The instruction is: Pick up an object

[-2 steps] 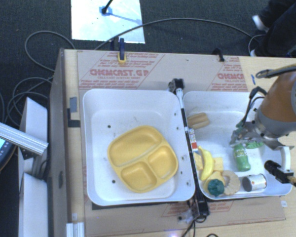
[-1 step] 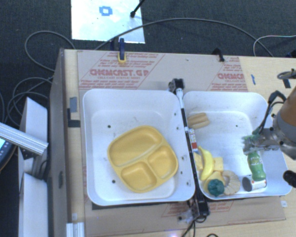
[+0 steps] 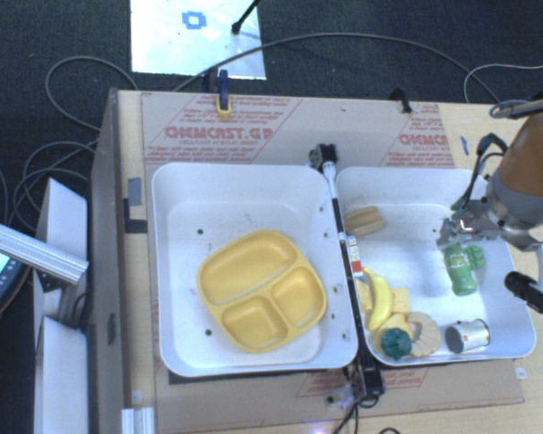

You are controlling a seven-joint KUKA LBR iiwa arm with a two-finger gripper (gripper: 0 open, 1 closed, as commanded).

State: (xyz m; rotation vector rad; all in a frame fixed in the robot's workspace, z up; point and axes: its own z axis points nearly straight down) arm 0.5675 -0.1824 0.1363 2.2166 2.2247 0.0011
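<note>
Nearest the camera, at the right bin's (image 3: 521, 333) six o'clock rim, sit a teal lump (image 3: 396, 342), a round cracker (image 3: 424, 333) and a silver can (image 3: 468, 335). A green bottle (image 3: 462, 269) lies at three o'clock, directly under the gripper (image 3: 460, 233); whether it is gripped cannot be told. A banana (image 3: 379, 300) lies at seven o'clock, a yellow divided plate (image 3: 261, 289) in the left bin (image 3: 176, 242).

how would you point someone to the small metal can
Look in the right-hand white bin, then go to the corner nearest the camera on the arm's side. The small metal can lies there on its side, the one shiny silver thing, right of the round cracker.
</note>
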